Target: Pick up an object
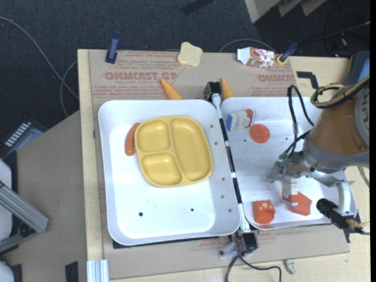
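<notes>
On the bench (88, 175), two shallow white bins sit side by side under a slanted overhead view. Left bin (117, 204): contains a yellow divided plate (173, 150) with three compartments, lying flat near the bin's upper middle, and a red sausage-shaped item (130, 140) lying just beside the plate's left edge. Right bin (258, 175): contains a small blue-and-white carton (239, 120) near the upper left corner, a round red-orange piece (259, 134) just beside it to the lower right, an orange-red lump (264, 211) near the bin's lower edge, and a red-orange block (301, 202) to the right of that lump. Arm (338, 137): enters from the right, grey body with orange band, reaching down into the right bin. Claw (289, 191): positioned low in the right bin, its tip directly beside the red-orange block on that block's left; contact cannot be confirmed. Claw state: cannot tell from this view whether it is released or clenched, and no object is seen gripped. Outside the bins, along the bench's far edge: a blue clip (112, 47), a pale bread-shaped piece (189, 54), two orange carrot-like items (170, 89) and (226, 89), and a crumpled white-and-red wrapper (257, 56). Black cables (299, 107) loop over the right bin near the arm.
</notes>
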`<state>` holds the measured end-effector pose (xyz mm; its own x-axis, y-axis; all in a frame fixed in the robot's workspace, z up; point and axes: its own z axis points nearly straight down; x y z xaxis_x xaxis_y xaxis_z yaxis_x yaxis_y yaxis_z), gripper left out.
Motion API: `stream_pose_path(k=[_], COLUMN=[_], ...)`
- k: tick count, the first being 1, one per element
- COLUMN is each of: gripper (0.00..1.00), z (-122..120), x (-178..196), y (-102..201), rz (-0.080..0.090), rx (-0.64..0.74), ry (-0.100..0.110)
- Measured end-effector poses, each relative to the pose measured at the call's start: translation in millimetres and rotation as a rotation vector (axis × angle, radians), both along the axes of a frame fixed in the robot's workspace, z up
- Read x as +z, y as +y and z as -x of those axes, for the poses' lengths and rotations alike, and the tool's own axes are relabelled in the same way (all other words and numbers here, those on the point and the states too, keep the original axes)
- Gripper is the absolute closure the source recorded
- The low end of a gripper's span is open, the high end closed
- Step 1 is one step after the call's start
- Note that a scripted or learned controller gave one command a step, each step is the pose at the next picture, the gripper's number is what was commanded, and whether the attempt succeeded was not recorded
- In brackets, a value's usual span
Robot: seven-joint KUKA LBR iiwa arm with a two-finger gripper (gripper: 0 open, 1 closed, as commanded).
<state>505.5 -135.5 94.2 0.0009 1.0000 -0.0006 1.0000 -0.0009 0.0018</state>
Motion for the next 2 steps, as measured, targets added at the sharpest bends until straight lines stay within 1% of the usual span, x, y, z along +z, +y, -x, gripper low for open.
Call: stream_pose_path(k=[1,2], gripper=[1.0,1.0], z=[-6,-70], x=[105,100], y=[10,9], rz=[0.0,0.0], rx=[0.002,0.002], ry=[-0.001,0.0])
